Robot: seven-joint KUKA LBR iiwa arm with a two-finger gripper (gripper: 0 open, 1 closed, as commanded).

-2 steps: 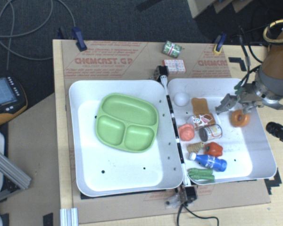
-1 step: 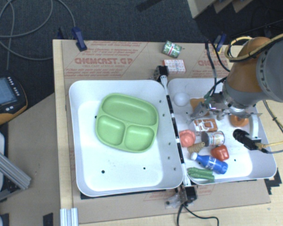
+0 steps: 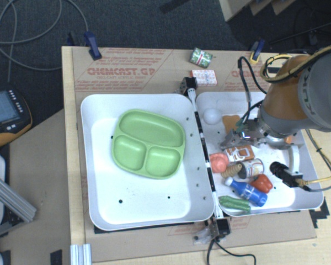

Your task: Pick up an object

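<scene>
Position: gripper [image 3: 238, 138] low in right bin [image 3: 289, 199], over brown packet [image 3: 244, 153]; whether clenched or released cannot be told. Blue bottle [image 3: 248, 192] lies near the front wall, long axis slanting left-to-right.

Two shallow white bins stand side by side on the counter [image 3: 127, 73]: one left bin [image 3: 99, 164] and one right bin [image 3: 311, 203]; the left bin holds one green plate [image 3: 149, 142], which has three compartments; the right bin holds about eight loose things, though the heap is crowded: one white ball [image 3: 211, 115]; one orange piece [image 3: 230, 120]; one pink lump [image 3: 218, 161]; one brown-and-white packet [image 3: 243, 153]; one small tin [image 3: 238, 171]; one red lump [image 3: 262, 182]; one blue bottle [image 3: 248, 192]; one green pod [image 3: 234, 204]; beyond the bins lie two more things, one green-and-white can [image 3: 201, 57] and one small pink-and-white box [image 3: 204, 77]; the counter's far edge bears two blue clamps, a left clamp [image 3: 92, 46] and a right clamp [image 3: 256, 49].
</scene>
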